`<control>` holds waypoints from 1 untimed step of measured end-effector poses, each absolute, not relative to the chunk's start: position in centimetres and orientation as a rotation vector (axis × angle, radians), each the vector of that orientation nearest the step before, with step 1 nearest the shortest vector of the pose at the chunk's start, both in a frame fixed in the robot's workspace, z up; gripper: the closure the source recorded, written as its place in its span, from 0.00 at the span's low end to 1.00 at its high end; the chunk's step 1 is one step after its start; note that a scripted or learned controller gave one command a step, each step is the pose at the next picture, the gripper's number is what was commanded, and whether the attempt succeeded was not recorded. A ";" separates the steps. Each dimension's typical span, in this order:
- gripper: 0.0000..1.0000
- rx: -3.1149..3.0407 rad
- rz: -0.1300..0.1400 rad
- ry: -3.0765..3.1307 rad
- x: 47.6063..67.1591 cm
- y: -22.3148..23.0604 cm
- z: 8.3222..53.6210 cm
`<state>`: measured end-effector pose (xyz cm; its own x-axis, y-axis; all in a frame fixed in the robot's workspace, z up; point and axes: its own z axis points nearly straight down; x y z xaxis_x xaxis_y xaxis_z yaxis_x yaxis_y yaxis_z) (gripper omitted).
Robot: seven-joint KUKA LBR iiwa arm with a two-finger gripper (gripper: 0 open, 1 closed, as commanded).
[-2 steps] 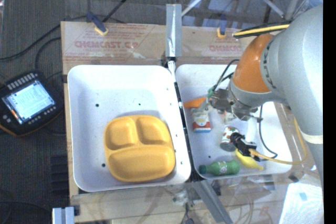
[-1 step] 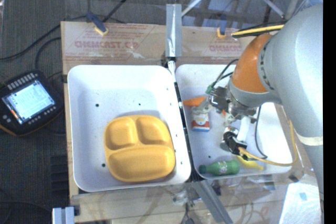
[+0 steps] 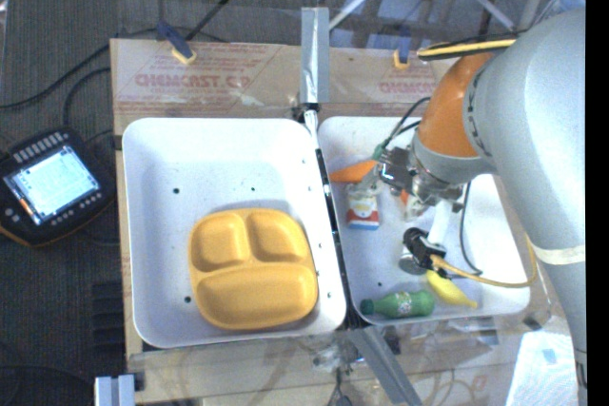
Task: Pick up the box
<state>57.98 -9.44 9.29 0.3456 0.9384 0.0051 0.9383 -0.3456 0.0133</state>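
I see arm (image 3: 542,128) reaching in from right of view, big grey link nearest my camera. Above wrist (image 3: 436,168), orange band (image 3: 452,119) faces up. Wrist bends down and toward view's left. Below it gripper (image 3: 411,187) points down, mostly hidden from me; cannot read its state.

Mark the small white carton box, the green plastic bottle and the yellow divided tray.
small white carton box (image 3: 363,209): camera view, its front face.
green plastic bottle (image 3: 400,303): camera view, mid-body.
yellow divided tray (image 3: 253,268): camera view, large lower compartment.
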 end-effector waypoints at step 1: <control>0.00 2.328 0.011 2.087 61.3 -9.7 9.3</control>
